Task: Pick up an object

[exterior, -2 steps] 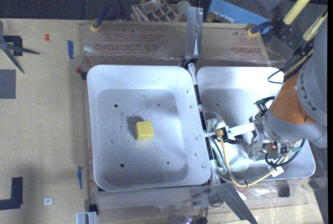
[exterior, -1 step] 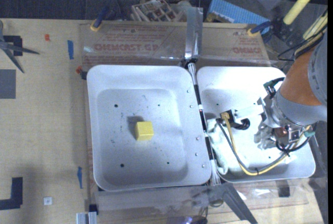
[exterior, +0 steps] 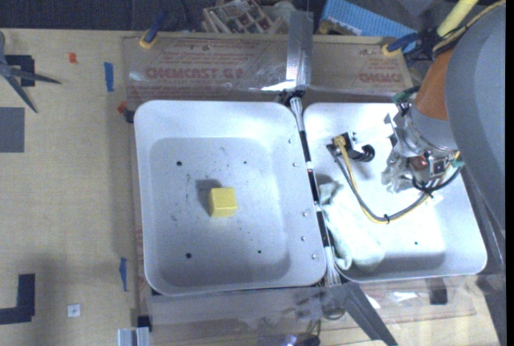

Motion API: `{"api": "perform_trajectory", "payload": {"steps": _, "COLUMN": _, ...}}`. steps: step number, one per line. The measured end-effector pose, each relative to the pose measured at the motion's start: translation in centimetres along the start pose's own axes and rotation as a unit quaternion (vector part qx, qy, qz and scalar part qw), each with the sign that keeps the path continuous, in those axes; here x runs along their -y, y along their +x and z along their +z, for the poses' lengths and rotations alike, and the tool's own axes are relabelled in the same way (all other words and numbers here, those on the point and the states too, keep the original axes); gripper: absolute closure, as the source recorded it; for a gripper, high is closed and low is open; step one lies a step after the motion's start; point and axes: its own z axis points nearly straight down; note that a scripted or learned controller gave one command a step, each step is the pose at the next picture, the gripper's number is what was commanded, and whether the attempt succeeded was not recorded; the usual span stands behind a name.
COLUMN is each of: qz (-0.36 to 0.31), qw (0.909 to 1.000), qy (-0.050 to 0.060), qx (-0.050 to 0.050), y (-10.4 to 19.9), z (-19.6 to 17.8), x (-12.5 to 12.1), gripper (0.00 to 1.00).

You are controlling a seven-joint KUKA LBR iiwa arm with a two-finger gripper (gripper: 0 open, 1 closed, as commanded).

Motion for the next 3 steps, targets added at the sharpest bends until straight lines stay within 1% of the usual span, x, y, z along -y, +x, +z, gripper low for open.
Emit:
{"api": "perform_trajectory", "payload": {"steps": 1, "qz": 0.019, "qw": 0.9998, "qy": 0.000, "qx": -0.005, "y": -4.3, "z": 5.3, "x": 1.3, "gripper": 1.00}}
{"api": "perform_trajectory", "payload": {"steps": 2, "qz": -0.013, "qw": 0.9999, "qy": 0.000, "qx": 0.000, "y": 1.7, "z": -4.3, "x": 3.7, "gripper": 1.00}}
{"api": "perform_trajectory", "payload": {"steps": 3, "qz": 0.020, "qw": 0.9998, "qy": 0.000, "qx": -0.004, "y": -1.6, "z": 5.3, "x": 2.1, "gripper": 1.00}}
